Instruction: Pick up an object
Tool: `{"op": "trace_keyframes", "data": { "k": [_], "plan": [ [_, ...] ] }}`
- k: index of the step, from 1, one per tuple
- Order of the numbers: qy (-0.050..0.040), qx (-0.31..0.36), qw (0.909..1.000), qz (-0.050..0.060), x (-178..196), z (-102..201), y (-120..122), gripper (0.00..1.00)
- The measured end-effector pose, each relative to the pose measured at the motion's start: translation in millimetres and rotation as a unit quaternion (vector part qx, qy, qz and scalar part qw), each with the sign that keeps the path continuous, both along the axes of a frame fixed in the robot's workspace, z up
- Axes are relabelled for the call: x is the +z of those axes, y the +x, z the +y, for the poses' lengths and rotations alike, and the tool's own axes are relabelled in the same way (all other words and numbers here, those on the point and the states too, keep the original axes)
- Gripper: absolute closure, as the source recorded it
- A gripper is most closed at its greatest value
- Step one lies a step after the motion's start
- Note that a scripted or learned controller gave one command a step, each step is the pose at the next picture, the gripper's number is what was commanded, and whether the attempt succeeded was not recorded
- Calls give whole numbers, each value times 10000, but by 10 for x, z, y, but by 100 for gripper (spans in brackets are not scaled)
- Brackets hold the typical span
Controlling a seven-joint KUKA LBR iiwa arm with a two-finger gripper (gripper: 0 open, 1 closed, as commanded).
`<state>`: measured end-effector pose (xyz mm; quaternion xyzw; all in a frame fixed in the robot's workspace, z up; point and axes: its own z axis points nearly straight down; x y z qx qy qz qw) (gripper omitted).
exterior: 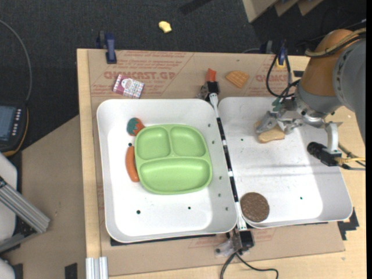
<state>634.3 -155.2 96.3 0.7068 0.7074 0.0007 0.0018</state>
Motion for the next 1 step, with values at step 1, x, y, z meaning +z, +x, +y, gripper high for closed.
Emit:
{"op": "trace_keyframes", "data": {
  "k": [1],
  "plan": [
    [21,51,10000,-43,955,1056,211,100]
  ]
}}
